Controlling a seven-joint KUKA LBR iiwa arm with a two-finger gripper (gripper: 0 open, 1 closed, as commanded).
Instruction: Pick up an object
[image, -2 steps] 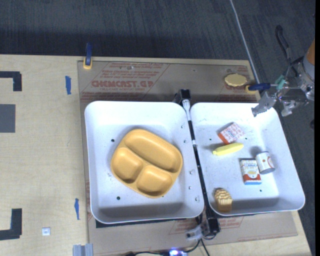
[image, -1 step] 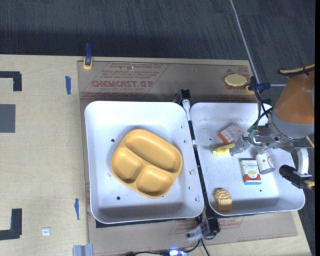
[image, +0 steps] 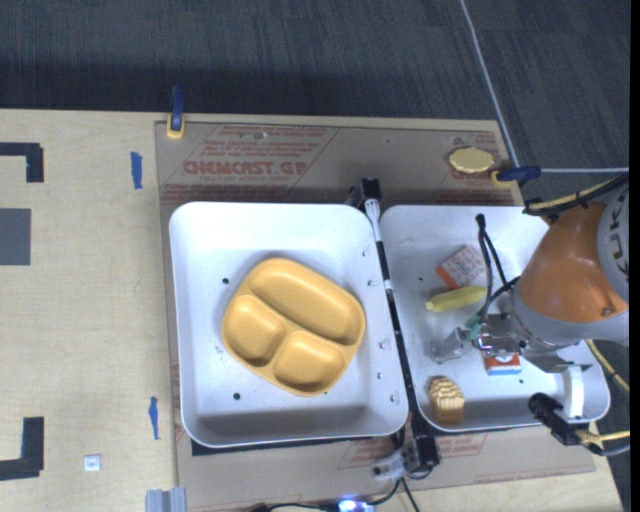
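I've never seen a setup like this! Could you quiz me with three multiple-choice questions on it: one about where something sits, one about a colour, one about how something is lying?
1. Where is the yellow tray?
A. left bin
B. right bin
C. on the bench outside the bins

2. What colour is the band on the arm?
A. blue
B. orange
C. green

3. How does the tray lie?
A. upside down, humps up
B. standing on its edge
C. hanging from the tool

Answers: 1 A, it lies in the left bin. 2 B, the band is orange. 3 A, three rounded humps bulge upward.
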